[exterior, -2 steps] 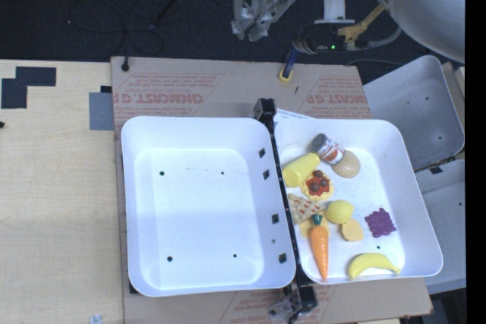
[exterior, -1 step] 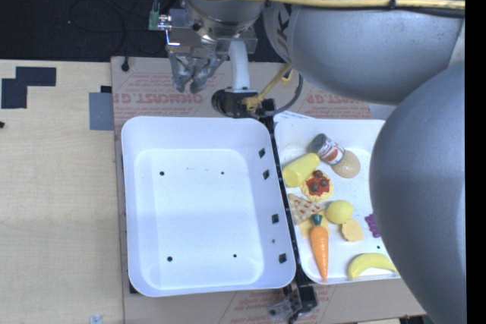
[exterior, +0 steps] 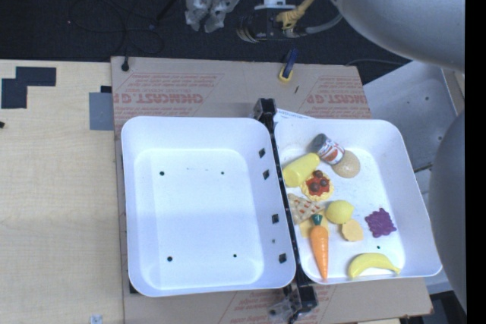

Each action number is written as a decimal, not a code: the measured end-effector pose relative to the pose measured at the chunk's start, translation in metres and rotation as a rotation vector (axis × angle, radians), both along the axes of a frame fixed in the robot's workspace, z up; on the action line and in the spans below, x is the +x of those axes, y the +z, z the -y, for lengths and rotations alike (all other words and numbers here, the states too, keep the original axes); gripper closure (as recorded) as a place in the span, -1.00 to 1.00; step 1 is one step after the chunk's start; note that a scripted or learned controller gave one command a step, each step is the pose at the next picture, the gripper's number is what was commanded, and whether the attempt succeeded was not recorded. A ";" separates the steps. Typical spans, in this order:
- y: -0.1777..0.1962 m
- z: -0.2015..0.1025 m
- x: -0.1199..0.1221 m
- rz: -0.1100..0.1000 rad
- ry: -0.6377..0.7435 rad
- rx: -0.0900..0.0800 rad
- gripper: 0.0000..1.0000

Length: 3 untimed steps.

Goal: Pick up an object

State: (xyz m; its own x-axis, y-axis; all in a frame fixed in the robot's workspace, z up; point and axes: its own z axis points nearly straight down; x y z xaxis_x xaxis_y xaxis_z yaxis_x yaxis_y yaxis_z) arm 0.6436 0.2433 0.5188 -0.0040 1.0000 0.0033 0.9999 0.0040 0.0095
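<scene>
My gripper hung high at twelve o'clock, well apart from both bins, with nothing between its fingers; whether they stood open or closed I could not tell. The left bin sat beside the right bin, which held the toys: a carrot at six o'clock, a banana at five, purple grapes at four, a small can at twelve, and a lemon near the centre.
</scene>
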 end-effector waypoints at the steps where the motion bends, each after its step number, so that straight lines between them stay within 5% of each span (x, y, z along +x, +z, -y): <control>1: -0.196 0.000 -0.002 -0.031 -0.004 -0.011 1.00; 2: -0.024 0.000 0.000 0.004 0.000 0.001 1.00; 3: 0.022 -0.001 0.000 -0.009 0.003 -0.003 1.00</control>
